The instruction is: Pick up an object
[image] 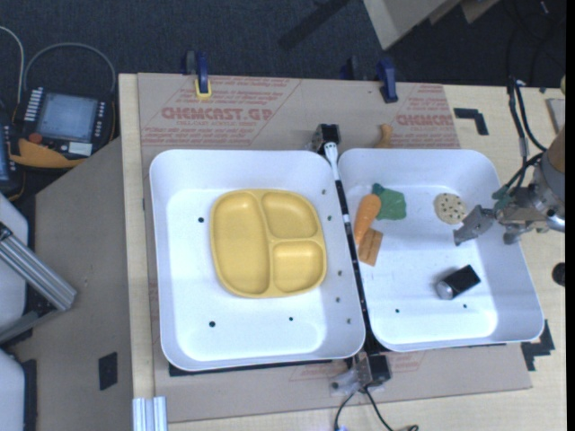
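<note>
Carrot [367, 215]: orange, green-topped toy.

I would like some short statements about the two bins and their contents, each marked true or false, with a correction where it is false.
1. The yellow divided plate lies in the left bin. True.
2. The carrot lies in the left bin. False: it lies in the right bin, near the wall between the bins.
3. The round cookie is clamped in the pincer. False: it lies on the bin floor, apart from the pincer.
4. The small black object lies in the right bin. True.
5. The plate has three compartments. True.
</note>
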{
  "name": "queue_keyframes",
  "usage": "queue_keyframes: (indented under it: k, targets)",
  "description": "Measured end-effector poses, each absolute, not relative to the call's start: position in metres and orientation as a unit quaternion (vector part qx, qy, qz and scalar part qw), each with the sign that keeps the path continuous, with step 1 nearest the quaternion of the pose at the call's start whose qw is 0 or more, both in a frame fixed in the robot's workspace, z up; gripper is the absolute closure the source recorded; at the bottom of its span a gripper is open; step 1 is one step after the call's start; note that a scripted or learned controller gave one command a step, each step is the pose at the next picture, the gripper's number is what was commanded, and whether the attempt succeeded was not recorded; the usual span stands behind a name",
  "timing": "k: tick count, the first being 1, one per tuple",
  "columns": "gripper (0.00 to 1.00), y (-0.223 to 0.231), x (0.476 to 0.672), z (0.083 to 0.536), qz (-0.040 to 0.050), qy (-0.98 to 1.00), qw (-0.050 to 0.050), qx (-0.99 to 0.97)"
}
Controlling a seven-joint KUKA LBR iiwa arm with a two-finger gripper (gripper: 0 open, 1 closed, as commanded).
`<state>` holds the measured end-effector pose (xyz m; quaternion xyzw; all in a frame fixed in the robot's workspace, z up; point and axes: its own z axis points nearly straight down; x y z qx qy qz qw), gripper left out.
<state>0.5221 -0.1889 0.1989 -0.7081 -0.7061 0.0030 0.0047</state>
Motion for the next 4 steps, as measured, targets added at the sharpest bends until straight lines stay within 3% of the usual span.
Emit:
queue_keyframes:
  k: [1,3,4]
  targets:
    - [0.00,-0.189,0.525,0.204,0.0001,-0.707,0.000,-0.707]
    - [0.00,-0.201,0.525,0.106,0.0013,-0.707,0.003,-0.707]
    - [0.00,-0.200,0.525,0.083,0.0009,-0.707,0.003,-0.707]
